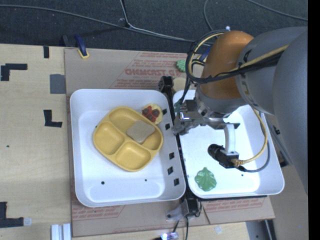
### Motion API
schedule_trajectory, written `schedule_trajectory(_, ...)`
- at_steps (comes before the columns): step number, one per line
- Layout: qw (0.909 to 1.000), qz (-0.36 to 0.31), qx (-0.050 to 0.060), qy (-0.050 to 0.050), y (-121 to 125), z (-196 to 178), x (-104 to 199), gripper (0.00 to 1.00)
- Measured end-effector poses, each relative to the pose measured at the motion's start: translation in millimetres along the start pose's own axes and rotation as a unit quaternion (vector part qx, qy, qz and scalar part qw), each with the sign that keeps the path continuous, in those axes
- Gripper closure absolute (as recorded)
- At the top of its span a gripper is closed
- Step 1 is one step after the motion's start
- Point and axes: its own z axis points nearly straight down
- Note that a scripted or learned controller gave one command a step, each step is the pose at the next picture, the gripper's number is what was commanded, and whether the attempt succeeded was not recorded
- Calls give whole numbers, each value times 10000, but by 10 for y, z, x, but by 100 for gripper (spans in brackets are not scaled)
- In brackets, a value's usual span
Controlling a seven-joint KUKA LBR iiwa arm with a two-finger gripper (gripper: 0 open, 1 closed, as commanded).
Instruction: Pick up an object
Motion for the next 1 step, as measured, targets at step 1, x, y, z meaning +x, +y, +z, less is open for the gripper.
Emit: schedule_trajectory(1, 10000, -4, -2, 3, 83, 80, 511, 100)
